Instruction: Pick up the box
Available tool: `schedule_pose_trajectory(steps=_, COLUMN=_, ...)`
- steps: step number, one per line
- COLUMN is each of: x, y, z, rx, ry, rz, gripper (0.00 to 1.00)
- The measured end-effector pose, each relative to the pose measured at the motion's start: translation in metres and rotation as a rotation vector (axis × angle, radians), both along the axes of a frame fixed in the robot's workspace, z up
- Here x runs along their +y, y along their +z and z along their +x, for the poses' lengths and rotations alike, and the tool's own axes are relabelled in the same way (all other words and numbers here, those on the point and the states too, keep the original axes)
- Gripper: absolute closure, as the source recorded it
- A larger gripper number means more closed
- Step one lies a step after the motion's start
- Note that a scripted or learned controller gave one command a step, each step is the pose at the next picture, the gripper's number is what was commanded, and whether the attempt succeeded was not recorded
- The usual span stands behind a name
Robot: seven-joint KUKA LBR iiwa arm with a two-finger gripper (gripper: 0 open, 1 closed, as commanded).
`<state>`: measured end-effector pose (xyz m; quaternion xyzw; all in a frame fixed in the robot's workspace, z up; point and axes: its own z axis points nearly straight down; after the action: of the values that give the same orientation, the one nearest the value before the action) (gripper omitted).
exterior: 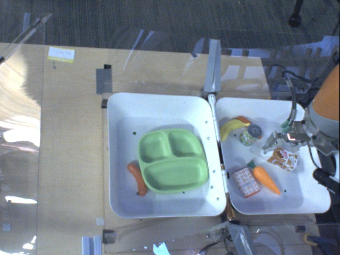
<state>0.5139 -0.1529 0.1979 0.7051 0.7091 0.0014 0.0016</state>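
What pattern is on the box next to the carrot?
A red-and-white check, seen in the camera view on the box, beside the carrot.

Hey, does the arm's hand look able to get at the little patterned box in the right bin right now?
Probably yes. The hand hangs over the right bin, and the box lies uncovered below it. The carrot lies close beside the box, which may crowd a grasp.

Green divided tray and sausage in left bin — carrot, banana in right.
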Motion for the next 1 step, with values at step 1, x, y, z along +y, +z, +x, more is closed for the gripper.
schedule_pose_trajectory(steps=1, x=-0.0164, y=-0.0809, z=-0.0115, rx=-0.027, ry=0.004, rz=-0.01, gripper=0.0)
